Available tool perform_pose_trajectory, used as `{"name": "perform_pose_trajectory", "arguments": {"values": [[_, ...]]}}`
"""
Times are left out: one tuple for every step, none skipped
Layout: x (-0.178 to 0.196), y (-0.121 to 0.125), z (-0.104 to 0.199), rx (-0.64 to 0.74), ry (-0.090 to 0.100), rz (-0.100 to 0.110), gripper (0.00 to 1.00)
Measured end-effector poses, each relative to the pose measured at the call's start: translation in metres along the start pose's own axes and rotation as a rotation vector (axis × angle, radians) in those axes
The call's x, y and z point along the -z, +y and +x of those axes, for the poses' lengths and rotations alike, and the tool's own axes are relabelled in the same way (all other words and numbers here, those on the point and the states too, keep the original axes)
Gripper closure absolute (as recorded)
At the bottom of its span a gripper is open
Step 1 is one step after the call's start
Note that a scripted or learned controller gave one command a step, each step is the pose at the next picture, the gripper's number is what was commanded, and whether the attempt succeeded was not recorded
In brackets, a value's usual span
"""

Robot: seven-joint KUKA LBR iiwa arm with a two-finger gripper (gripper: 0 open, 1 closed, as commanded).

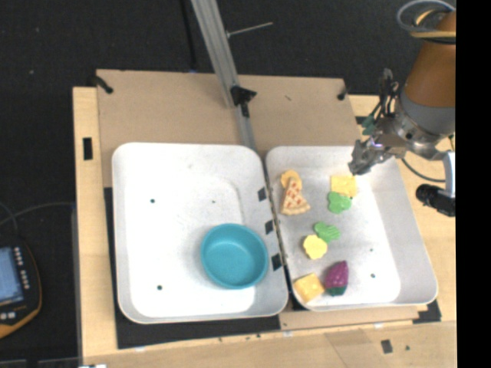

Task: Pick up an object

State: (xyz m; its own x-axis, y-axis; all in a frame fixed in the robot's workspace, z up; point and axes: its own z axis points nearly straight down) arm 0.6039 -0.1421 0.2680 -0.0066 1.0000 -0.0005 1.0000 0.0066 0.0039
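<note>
Two shallow white bins, smooth plastic w/ rounded corners, sit side by side on a tan bench (192,106). Left bin (153,182) holds 1 teal bowl (232,255), round, glossy, upright, near-right part of the bin, close to the divider edge.

Right bin (387,228) holds 7 small toy-food pcs, plastic look:
- 1 pizza slice (292,193), tan crust w/ red dots, wedge shape, far-left of bin.
- 1 yellow block (343,184), roughly square, far side.
- 1 green lumpy pc (339,202), touching the yellow block on its near side.
- 1 green leaf-like pc (327,231), mid bin.
- 1 yellow lumpy pc (314,246), just near-left of it, touching or almost.
- 1 purple grape-like pc (336,277), bumpy texture, near side.
- 1 yellow-orange wedge (308,287), near-left corner, just beside the purple one.

Arm comes in from right: grey body, orange band (431,75) above the wrist. Gripper (361,165) hangs over the far part of the right bin, just far-right of the yellow block, tips close to it. Dark, small, seen from above: can't tell how far the fingers are spread, or if they touch the block. Nothing seen between them.

A grey metal pole (219,48) slants across the far side of the bench. A handheld screen unit (15,278) lies at far left, off the bench.
</note>
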Motion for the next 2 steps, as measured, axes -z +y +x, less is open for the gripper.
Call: {"name": "perform_pose_trajectory", "arguments": {"values": [[0.003,0.017,0.051,0.000,0.000,0.000,1.00],[0.004,0.019,0.108,0.001,0.002,0.003,1.00]]}}
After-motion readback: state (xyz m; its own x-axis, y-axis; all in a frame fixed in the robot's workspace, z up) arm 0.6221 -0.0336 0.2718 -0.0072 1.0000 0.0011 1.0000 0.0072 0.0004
